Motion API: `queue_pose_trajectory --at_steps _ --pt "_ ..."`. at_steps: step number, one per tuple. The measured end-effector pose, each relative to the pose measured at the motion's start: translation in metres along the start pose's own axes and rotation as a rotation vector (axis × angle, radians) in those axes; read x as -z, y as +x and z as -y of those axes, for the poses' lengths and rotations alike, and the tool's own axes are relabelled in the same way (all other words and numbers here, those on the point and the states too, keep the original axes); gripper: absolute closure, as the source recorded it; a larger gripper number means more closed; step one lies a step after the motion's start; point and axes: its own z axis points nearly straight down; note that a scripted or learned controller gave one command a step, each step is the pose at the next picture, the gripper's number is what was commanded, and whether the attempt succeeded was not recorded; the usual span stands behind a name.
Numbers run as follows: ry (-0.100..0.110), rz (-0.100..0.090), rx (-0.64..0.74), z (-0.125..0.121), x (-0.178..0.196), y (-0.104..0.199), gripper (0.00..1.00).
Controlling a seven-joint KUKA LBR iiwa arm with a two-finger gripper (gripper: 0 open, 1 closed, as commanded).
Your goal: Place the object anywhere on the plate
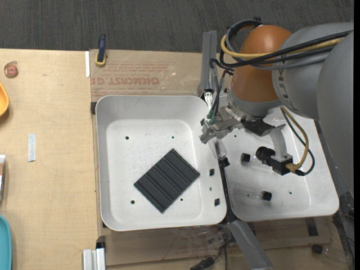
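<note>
1. Along the far left edge of the surface [50, 190], an orange thing [3, 103] and a teal thing [4, 243] are cut off by the frame, so their shapes cannot be told. A small round reddish disc [10, 69] and a short white strip [31, 148] lie well apart on bare wood with open room around them.
2. Next comes the left bin [100, 167]. A dark ribbed plate [167, 180] lies flat and turned at a slant near the bin's middle, apart from every wall.
3. Over the seam between the two bins hangs the gripper [216, 144], just beside the left bin's right wall. It is small and tangled with cables. Whether it is spread or pressed together cannot be told, and nothing can be made out in it.
4. Most of the right bin [281, 214] is hidden by the arm [270, 66], and its far half is covered. Some small dark pieces [266, 196] lie on the visible floor. They are too small to identify, so which one is the task's object is unclear.
</note>
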Motion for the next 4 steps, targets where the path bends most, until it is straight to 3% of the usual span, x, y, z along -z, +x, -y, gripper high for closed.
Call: queue_pose_trajectory --at_steps 1,2,3,4 --pt "0.0 0.0 0.211 0.036 0.0 0.024 1.0" --pt "-0.004 0.003 0.553 -0.032 0.078 0.005 1.0" --pt "-0.001 0.001 0.653 -0.015 0.019 0.114 1.0" --pt "-0.002 0.001 0.777 0.029 0.012 0.178 1.0"
